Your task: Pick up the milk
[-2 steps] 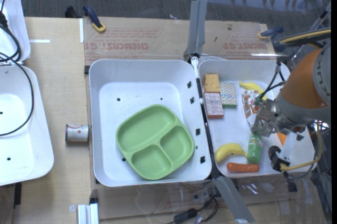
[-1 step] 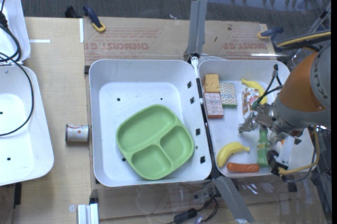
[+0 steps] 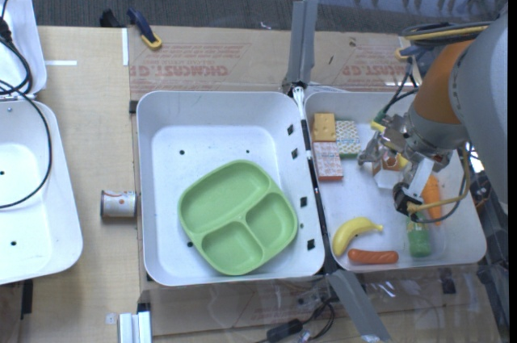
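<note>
A pale carton with pastel print (image 3: 347, 137), which looks like the milk, lies flat near the back left of the right bin (image 3: 460, 253). Beside it are a yellow-orange block (image 3: 324, 126) and a pink patterned box (image 3: 328, 161). My gripper (image 3: 381, 154) hangs low over the bin's middle, just right of the carton and apart from it. A small orange-brown thing shows right under the gripper's head, and I cannot tell whether it is held.
In the right bin lie a banana (image 3: 356, 233), a red sausage (image 3: 373, 257), a green item (image 3: 419, 240) and an orange carrot (image 3: 433, 194). The left bin (image 3: 161, 172) holds a green divided plate (image 3: 237, 217). A small can (image 3: 119, 204) lies on the bench to the left.
</note>
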Robot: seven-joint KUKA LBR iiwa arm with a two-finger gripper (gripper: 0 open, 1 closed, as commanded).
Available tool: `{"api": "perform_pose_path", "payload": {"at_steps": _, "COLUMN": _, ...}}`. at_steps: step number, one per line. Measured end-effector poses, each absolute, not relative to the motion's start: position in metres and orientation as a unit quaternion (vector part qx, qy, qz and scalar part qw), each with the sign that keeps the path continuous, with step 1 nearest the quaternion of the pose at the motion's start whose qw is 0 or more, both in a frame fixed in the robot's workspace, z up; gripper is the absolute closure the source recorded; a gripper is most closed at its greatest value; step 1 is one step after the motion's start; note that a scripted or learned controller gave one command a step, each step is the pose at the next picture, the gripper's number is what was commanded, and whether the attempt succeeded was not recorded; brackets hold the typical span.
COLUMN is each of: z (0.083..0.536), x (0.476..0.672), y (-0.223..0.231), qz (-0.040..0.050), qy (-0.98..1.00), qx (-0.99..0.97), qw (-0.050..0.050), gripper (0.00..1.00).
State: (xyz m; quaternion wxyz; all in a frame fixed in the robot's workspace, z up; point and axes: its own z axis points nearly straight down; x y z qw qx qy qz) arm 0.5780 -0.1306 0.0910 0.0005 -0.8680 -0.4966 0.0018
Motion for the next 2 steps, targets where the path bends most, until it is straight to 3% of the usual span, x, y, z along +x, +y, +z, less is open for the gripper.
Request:
{"api": "perform_pose_path", "payload": {"at_steps": 1, "z": 0.1, "x": 0.578, "y": -0.131, "qz": 0.0037, "qy": -0.498, "qx": -0.867, "qw": 0.001, "gripper": 1.0}}
{"api": "perform_pose_path", "payload": {"at_steps": 2, "z": 0.191, "x": 0.584, "y": -0.049, "qz": 0.0017, "qy": -0.564, "qx": -0.826, "qw": 0.0, "gripper": 1.0}}
